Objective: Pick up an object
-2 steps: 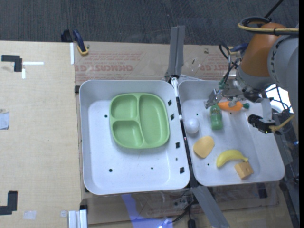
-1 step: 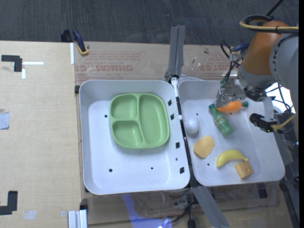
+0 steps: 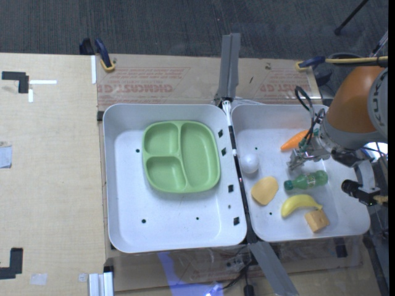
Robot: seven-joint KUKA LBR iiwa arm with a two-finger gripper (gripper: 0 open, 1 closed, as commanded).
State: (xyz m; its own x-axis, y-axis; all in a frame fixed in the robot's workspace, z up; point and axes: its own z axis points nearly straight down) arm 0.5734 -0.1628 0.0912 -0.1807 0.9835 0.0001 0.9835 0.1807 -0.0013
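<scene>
A pale wooden bench [image 3: 49, 184] carries two shallow white bins side by side, with dark carpet beyond its far edge. In the right bin [image 3: 265, 123] the gripper [image 3: 302, 159] hangs low just above a green bottle [image 3: 307, 180] lying on its side; the view does not show whether it is spread or pressed together, and nothing can be made out between its tips. An orange carrot [image 3: 292, 142] lies just behind the gripper, partly hidden by the wrist. A yellow banana [image 3: 299, 204] lies near the bottle on the front side, with a tan block [image 3: 316, 220] touching its end. A yellow potato-shaped piece [image 3: 265, 190] and a white ball [image 3: 249, 163] lie toward the bin's left wall. The left bin [image 3: 123, 214] holds a green divided plate [image 3: 181, 156].
</scene>
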